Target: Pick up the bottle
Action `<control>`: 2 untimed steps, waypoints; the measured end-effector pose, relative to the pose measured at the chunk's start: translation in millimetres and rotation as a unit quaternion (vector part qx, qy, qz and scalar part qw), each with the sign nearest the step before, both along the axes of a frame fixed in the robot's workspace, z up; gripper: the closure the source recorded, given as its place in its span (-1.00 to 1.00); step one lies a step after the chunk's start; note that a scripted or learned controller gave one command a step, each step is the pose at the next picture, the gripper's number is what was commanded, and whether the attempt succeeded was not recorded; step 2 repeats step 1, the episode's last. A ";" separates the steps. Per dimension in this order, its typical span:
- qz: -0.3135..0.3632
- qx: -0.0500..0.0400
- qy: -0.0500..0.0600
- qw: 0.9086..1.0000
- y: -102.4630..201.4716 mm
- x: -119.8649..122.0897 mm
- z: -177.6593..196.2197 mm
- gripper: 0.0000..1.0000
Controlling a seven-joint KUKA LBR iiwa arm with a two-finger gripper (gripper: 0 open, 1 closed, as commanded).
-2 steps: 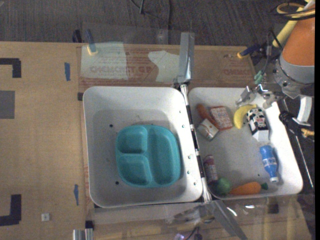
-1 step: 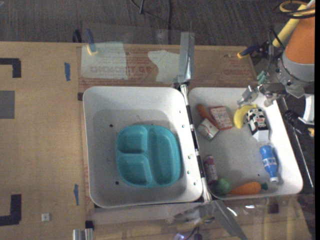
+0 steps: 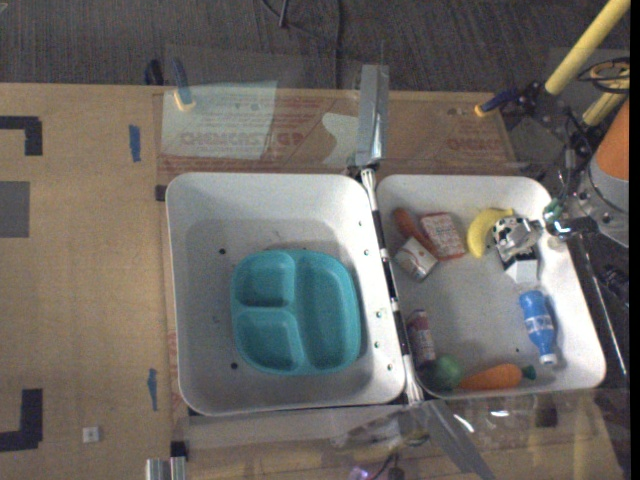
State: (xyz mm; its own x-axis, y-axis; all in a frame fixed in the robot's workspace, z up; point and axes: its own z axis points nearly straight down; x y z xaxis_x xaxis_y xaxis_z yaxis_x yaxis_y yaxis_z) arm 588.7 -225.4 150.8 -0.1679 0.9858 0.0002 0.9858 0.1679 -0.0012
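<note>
**Inspector A:** The right bin (image 3: 590,298) is being examined first. It is being recorded as a shallow white tray with smooth, rounded walls. The left bin (image 3: 200,218) is being noted beside it, a teal compartment plate (image 3: 297,310) of glossy plastic lying flat on its floor.

**Inspector B:** And the arm?

**Inspector A:** The gripper (image 3: 518,236) is being observed over the far right part of the right bin, reaching in from the right. Nothing is being seen between its fingers. Whether they are apart or together cannot be told at this sharpness.

**Inspector B:** The bottle's position is being requested.

**Inspector A:** The bottle (image 3: 538,325) is being logged on the bin floor, near the right wall, on the near side of the gripper and slightly to its right. Its long axis is being read as running roughly far to near, tilted a little rightward at the near end. It is being described as blue, cylindrical and smooth, with a pale label band; a rolling tendency is being judged likely.

**Inspector B:** Smaller items?

**Inspector A:** A carrot (image 3: 492,376) is being noted just nearer than the bottle, tapered and orange. A banana (image 3: 483,230) is lying just left of the gripper, curved and yellow. A red-and-white packet (image 3: 441,235) is being listed further left.
</note>
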 end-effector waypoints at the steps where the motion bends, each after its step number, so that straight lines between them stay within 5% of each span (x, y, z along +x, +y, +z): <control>1: 0.058 0.004 0.001 0.998 6.0 -56.6 -57.7 -1.00; 2: 0.058 0.004 0.001 0.998 6.0 -56.6 -57.7 -1.00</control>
